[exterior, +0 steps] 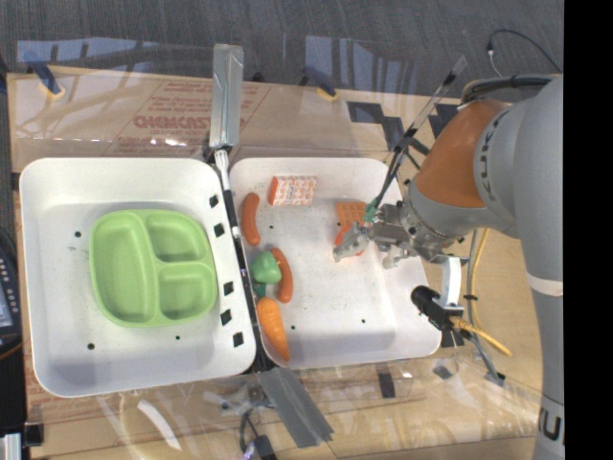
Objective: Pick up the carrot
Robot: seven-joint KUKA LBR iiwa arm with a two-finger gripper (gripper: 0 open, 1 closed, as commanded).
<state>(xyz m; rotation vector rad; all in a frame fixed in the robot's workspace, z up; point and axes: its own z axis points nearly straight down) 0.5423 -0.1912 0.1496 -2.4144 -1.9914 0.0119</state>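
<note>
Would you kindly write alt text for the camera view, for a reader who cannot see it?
A grey arm's gripper hovers in the right bin, by an orange block and away from the carrot at the bin's lower left corner. The left bin holds a green tray.

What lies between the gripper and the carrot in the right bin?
In the camera view, bare white bin floor lies between the gripper and the carrot; nothing stands in the way.

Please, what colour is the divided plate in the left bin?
Light green. The divided plate shows clearly in the camera view, lying in the left bin.
</note>
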